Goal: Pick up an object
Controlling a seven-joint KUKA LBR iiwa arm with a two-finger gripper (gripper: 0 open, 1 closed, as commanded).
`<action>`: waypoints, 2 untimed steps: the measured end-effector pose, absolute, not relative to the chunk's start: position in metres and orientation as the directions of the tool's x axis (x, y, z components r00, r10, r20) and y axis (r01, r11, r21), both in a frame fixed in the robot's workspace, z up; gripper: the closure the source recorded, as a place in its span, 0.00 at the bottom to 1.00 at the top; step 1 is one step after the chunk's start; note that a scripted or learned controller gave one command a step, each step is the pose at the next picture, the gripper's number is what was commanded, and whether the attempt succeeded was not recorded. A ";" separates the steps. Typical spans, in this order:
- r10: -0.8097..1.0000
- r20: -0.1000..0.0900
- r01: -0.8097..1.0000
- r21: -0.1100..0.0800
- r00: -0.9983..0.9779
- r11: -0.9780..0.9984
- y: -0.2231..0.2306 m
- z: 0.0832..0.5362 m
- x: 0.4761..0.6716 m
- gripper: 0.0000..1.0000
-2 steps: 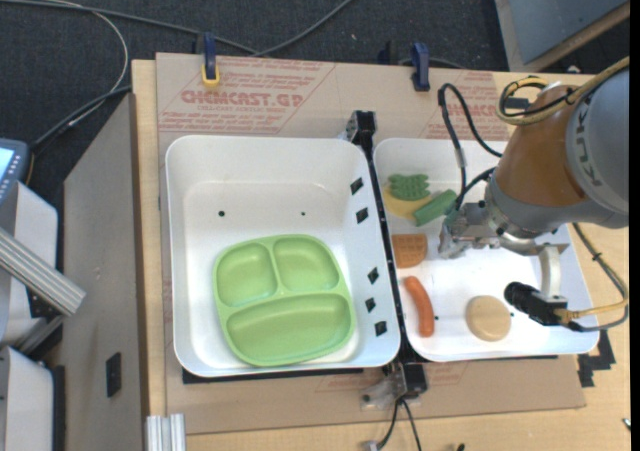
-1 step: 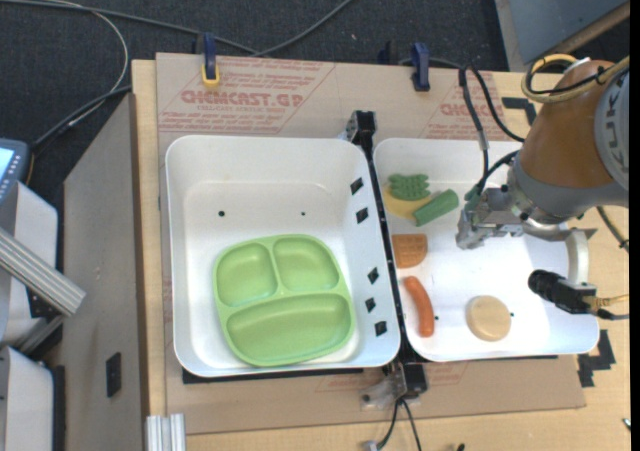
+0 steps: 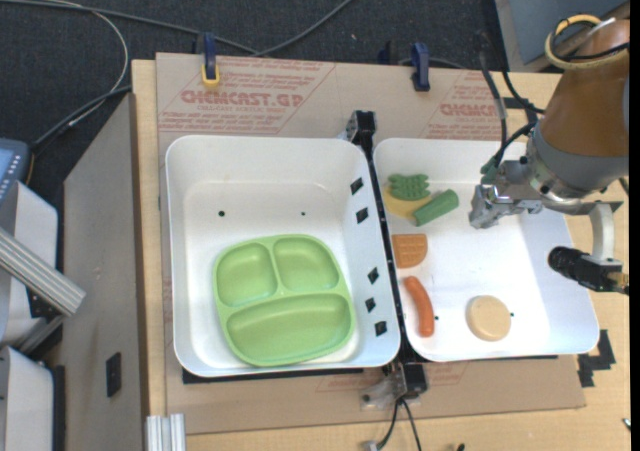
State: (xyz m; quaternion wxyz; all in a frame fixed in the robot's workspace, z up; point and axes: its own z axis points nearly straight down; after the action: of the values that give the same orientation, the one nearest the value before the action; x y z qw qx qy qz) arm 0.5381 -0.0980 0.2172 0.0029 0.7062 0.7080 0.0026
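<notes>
In the right bin, the loose things lie along its left wall. Near the far-left corner a green ridged piece rests on a yellow piece, with a green cylinder touching them on the right. Down the same wall come an orange block and then a red sausage-shaped piece near the front-left corner. A round tan disc sits by the front edge, about midway. The gripper hangs over the bin's far half, just right of the green cylinder and apart from it; nothing shows between its tips, and how far they are spread cannot be told. The left bin carries a green divided plate toward its front edge.
</notes>
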 end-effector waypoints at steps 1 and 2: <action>1.000 -0.001 1.000 0.006 -0.002 0.002 -0.099 0.261 0.537 1.00; 1.000 0.001 1.000 0.002 -0.006 0.006 -0.045 0.256 0.548 1.00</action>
State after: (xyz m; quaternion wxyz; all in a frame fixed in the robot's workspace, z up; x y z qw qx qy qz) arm 0.5477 -0.0450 0.2560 0.0002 0.7051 0.7091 0.0009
